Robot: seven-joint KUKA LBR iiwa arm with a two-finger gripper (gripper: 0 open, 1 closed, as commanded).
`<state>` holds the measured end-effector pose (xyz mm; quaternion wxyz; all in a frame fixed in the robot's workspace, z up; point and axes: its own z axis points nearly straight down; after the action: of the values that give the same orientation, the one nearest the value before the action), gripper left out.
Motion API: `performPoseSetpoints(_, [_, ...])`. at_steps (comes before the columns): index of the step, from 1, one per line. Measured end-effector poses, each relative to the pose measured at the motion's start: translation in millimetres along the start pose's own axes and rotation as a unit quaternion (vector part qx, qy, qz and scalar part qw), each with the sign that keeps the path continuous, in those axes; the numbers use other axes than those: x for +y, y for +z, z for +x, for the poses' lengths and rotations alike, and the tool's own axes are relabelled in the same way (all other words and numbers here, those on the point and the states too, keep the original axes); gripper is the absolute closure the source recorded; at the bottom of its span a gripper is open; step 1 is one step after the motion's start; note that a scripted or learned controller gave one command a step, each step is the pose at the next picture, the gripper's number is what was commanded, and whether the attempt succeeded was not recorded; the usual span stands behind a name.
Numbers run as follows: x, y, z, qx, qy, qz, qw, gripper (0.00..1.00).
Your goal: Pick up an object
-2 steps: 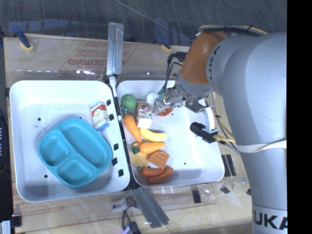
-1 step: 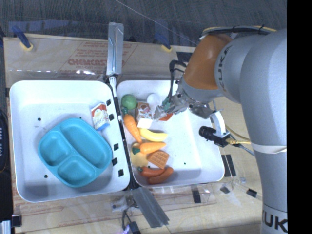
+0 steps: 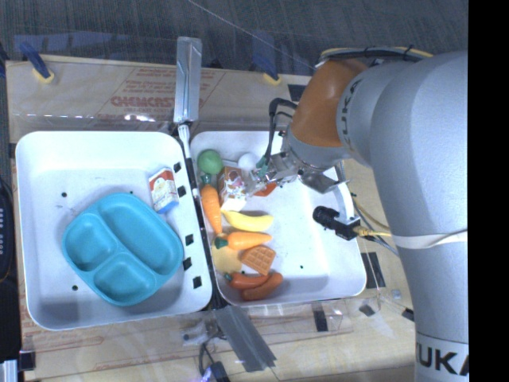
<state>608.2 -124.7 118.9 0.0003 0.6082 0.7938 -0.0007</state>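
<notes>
My gripper (image 3: 266, 175) is low in the upper part of the right bin (image 3: 318, 270), reaching in from the right. Just under it lies a red piece (image 3: 269, 188), and to its left a small printed packet (image 3: 233, 186). Whether anything is held is hidden by the wrist. A green ball (image 3: 210, 161) and a white ball (image 3: 247, 161) lie near the bin's far wall. Along the left wall lies a carrot (image 3: 211, 208). Below the gripper are a banana (image 3: 246, 220), an orange piece (image 3: 248, 239), a waffle (image 3: 259, 259) and a sausage (image 3: 254, 284).
The left bin (image 3: 48, 173) holds a blue divided tray (image 3: 122, 247) and a small carton (image 3: 163, 189) by the wall between the bins. The bulky grey arm (image 3: 413, 134) overhangs the right bin's right side. A bare stretch of bin floor (image 3: 306, 249) lies right of the waffle.
</notes>
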Motion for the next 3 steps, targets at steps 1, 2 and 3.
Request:
performPoseSetpoints(1, [23,-29,21,0.0,-0.016,-0.001,0.9999,1.0])
performPoseSetpoints(2, [32,-15,13,-0.002,0.012,-0.005,0.9999,1.0])
performPoseSetpoints(3, [31,-13,14,-0.001,0.011,-0.003,0.9999,0.0])
